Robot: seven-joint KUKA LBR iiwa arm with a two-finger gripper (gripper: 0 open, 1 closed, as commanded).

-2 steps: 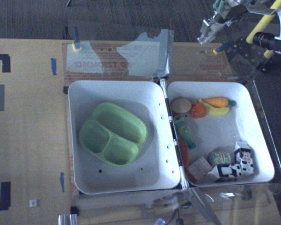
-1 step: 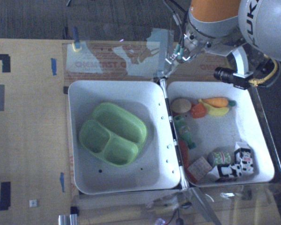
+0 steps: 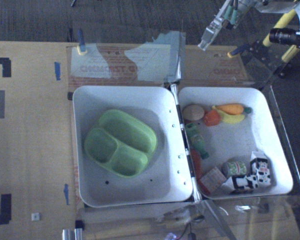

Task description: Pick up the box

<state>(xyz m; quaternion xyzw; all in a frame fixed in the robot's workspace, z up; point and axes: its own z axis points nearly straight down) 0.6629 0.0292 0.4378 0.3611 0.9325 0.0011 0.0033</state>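
A small pinkish-brown box (image 3: 213,178) lies at the near edge of the right bin (image 3: 275,134), close to the divider between the bins. Beside it sits a black-and-white cow-print carton (image 3: 256,175). My gripper (image 3: 205,43) hangs high above the bench behind the right bin, tilted down to the left. It is far from the box and carries nothing that I can see.
The right bin also holds a brown round item (image 3: 193,112), a red tomato (image 3: 211,117), a carrot (image 3: 230,108), a banana (image 3: 233,118), a green bottle (image 3: 196,140) and a small can (image 3: 234,167). A green divided plate (image 3: 121,143) lies in the left bin (image 3: 85,109).
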